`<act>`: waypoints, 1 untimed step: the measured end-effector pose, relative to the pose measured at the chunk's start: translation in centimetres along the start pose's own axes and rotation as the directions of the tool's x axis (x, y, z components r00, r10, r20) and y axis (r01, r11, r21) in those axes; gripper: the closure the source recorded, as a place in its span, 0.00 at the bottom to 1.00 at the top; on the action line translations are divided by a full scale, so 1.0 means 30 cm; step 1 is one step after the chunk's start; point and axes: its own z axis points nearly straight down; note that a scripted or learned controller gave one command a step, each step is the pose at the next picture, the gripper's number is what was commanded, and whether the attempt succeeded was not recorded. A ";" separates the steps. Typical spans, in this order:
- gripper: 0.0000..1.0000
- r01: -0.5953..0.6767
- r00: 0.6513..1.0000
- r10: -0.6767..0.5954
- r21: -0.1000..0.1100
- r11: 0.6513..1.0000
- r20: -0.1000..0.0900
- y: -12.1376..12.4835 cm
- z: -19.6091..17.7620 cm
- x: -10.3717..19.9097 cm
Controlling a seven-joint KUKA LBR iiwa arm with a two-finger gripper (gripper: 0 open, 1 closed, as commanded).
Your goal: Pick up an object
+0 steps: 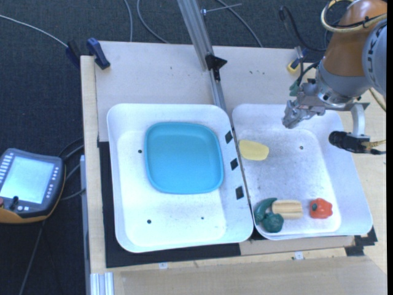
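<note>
Nothing is picked yet: the claw [295,117], grip state unclear, hovers over the right bin [288,165], well apart from the yellow piece [253,150].

Grey arm [344,82], orange band, yellow cable loop

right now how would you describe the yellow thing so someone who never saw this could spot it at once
Of the two white bins, take the right bin, not the one that holds the blue plate. The yellow piece lies alone by that bin's left wall, near the divider. It is pale, flat and rounded, well apart from the green item, tan block and red pepper clustered at the bin's near edge.
</note>
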 end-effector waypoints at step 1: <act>1.00 0.000 1.000 0.000 -0.001 1.000 0.000 -0.013 -0.208 -0.004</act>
